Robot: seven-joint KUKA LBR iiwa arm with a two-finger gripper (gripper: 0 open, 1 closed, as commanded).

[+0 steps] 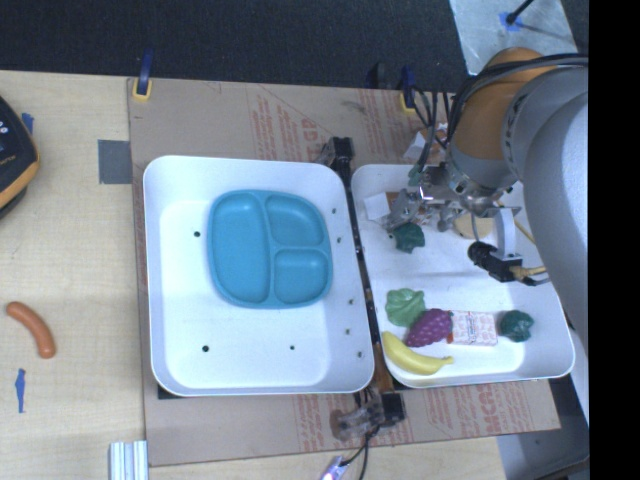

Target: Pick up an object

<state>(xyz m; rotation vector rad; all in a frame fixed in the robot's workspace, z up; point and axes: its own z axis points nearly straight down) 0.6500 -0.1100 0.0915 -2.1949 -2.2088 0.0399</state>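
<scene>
Banana [415, 358] – grapes [432, 325] – lettuce [403, 305] clustered.

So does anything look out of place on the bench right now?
Yes: a toy sausage lies on the bare benchtop, left of the left bin and outside both bins. The other toys sit in the right bin.

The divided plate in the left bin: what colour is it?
Light blue, plain; the plate shows clearly in the camera view.
</scene>
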